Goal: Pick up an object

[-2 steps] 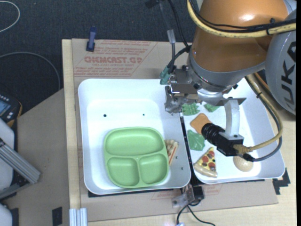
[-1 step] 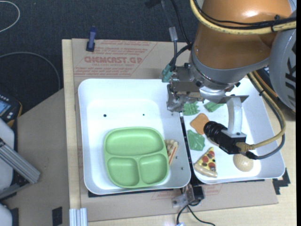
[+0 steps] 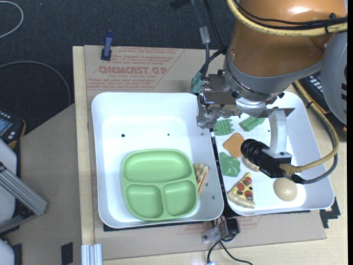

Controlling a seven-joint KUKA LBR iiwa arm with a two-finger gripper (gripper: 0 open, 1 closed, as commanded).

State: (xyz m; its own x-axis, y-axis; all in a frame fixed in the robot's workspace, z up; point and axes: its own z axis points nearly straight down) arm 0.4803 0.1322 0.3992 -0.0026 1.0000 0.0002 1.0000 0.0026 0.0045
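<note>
Nearest the camera, at the front edge of the brown board covering the surface (image 3: 138,65), a small black connector with a cable (image 3: 229,228) sits just below the seam where the two bins meet. Above it, the left white bin (image 3: 105,148) holds a green three-compartment plate (image 3: 160,182) lying flat in its front half. Pale french-fry pieces (image 3: 201,174) rest just beside the plate's right rim, against the bin's right wall.

The right white bin (image 3: 317,148) carries a scatter of toy foods. A pizza slice (image 3: 243,190) lies at the front, with a round beige ball-like object (image 3: 285,189) near it to the right. Behind the pizza is a green leaf-shaped piece (image 3: 230,164), then an orange piece (image 3: 234,143), touching or just beside a dark cylindrical part (image 3: 265,158) that hangs below the arm. Farther back, two more green pieces lie near each other: one (image 3: 223,127) by the bin's left wall and one (image 3: 252,122) partly under the arm.

The gripper (image 3: 212,112) hangs over the rear left corner of the right bin, just above the seam between the bins. Whether it is released or clenched cannot be told, and nothing can be seen grasped in it. The arm's orange band (image 3: 287,21) looms above.

At the far end of the board, a small blue object (image 3: 107,46) stands at the edge.
</note>
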